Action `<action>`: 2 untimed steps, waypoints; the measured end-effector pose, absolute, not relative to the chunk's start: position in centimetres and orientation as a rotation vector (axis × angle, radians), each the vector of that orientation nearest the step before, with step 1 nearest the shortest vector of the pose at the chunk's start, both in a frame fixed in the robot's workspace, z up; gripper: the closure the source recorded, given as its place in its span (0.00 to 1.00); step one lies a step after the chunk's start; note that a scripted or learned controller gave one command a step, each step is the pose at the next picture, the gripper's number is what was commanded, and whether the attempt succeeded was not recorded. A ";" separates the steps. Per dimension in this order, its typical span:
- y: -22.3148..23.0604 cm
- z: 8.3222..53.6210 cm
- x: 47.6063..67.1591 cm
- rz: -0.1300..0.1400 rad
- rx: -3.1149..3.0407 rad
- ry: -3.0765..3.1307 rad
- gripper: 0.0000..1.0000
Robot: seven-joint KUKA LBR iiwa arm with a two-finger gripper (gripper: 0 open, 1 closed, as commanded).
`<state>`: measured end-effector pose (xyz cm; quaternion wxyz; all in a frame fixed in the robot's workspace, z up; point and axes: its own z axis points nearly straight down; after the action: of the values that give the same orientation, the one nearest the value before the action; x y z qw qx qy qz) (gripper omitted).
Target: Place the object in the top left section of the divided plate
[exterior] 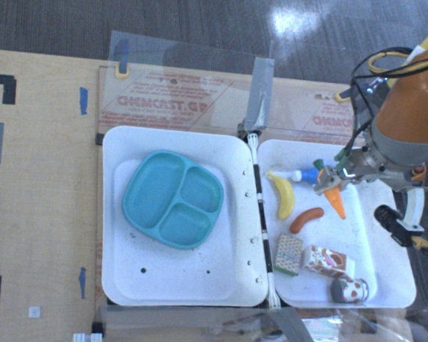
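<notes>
A teal divided plate (173, 198) with three sections lies in the left bin (110, 269). My gripper (330, 180) is low over the upper part of the right bin (400, 292). It sits right at the top end of an orange toy carrot (336, 203), which points down and to the right from under it. Whether the carrot is gripped is hidden by the wrist. A small white and blue tube (302, 176) lies just left of the gripper.
The right bin also holds a yellow banana (285, 195), a red sausage (306, 219), a checkered cracker box (289, 254), a small carton (327, 261) and a round can (349, 289). A ridge (258, 214) divides the two bins.
</notes>
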<state>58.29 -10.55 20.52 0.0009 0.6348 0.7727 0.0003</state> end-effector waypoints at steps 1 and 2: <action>-5.1 18.5 57.6 0.000 1.738 2.619 1.00; 3.4 22.5 57.9 0.003 1.642 2.674 1.00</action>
<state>57.93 3.38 22.54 0.0018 0.5232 0.8522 0.0011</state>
